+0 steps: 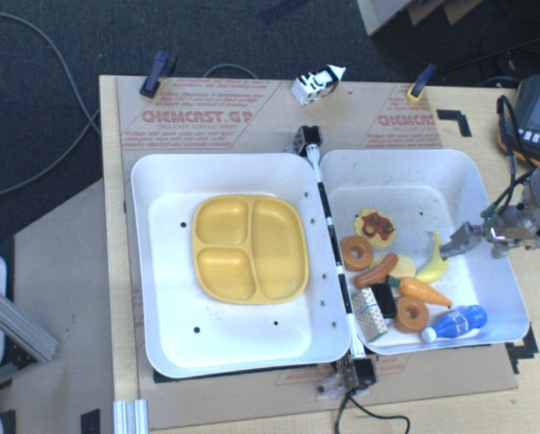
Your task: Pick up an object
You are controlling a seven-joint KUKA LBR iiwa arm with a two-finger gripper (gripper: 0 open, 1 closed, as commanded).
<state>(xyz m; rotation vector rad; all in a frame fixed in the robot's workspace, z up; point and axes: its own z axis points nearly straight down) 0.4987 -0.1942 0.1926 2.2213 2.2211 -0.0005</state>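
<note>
Where bench board (251, 107) reads CHEMCAST GP, gripper (464, 238) finger state unclear, near banana (434, 262).

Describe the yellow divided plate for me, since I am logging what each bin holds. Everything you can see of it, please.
The yellow divided plate with rounded corners looks like matte plastic. Raised ridges split it into three compartments: two smaller ones on the view's left, one long one on the right. It lies flat, right side up, slightly turned, on the floor of the left white shallow bin, near its middle and apart from the walls. Nothing lies in it.
</note>
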